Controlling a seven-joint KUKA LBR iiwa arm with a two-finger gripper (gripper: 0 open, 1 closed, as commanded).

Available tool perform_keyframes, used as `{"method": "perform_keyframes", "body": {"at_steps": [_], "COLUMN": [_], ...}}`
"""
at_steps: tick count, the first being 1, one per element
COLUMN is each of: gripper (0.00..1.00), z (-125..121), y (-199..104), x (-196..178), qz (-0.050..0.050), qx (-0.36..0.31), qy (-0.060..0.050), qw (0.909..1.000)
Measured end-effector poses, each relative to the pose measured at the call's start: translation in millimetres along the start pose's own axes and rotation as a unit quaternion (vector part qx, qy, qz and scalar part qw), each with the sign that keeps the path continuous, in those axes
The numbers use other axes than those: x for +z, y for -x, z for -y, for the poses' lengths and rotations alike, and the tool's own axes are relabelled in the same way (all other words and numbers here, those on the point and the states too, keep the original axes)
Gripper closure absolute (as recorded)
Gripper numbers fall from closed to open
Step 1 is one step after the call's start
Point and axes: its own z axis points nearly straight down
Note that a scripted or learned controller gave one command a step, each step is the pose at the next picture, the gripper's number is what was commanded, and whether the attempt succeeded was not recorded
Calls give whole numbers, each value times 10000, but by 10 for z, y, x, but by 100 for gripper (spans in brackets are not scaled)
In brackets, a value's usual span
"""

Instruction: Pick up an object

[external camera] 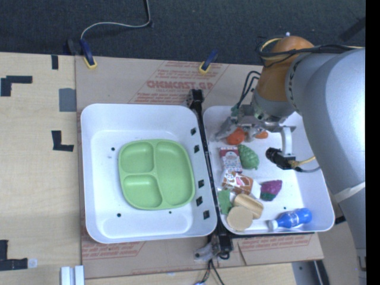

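Arm is reaching in from the right, wrist tilted down over the top of the right bin [314, 215]. Pincer [238, 129] is sitting low at the orange toy [236, 137], grey metal parts just above and touching it by the look. Can't tell whether the pincer is spread or pinching: wrist is blocking that.

Likely target is that orange toy, lying near the bin's upper left, close to the divider between bins. Probably chosen because it's at the edge of the pile with room around it.

The rest is lying in a column down the bin's left side: green leafy toy [249, 157], red-white packet [230, 157], another packet [238, 183], tan blocks [243, 211]. Purple toy [271, 189] and blue bottle [292, 218] are sitting apart lower right. Black cable plug [278, 157] is hanging off the wrist over the bin.

Left bin [95, 177] is carrying a green divided plate [157, 174], flat, centred, likely a drop spot.

Step judged: descent or grasp attempt, nothing lifted yet. Risk: orange toy sliding sideways into the green one.
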Motion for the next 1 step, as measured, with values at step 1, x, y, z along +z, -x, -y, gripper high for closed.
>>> {"method": "perform_keyframes", "body": {"at_steps": [1], "gripper": [100], "z": [-1], "y": [-5], "x": [-99], "qz": [1], "qx": [-6], "qy": [-2], "qw": [10000]}}
